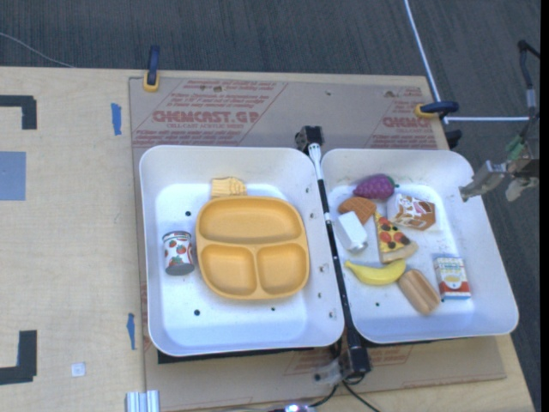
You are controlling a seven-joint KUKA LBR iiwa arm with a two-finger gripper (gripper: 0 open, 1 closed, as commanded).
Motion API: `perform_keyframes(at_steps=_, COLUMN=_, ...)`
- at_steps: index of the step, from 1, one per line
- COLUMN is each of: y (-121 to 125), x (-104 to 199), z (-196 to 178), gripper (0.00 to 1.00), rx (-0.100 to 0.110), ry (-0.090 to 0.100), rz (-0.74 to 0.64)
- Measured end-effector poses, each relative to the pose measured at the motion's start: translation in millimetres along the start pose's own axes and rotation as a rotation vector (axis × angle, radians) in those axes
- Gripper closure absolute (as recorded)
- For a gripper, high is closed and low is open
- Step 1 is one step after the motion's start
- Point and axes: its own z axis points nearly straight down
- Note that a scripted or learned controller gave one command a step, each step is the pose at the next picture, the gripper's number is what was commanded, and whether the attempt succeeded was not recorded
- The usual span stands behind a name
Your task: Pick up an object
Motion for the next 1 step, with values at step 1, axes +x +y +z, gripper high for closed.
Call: perform_keyframes(at_steps=1, y=-11.7, x=10.5, z=166.8, gripper=0.00, rx=-0.004, ry=-0.002, rz=0.000)
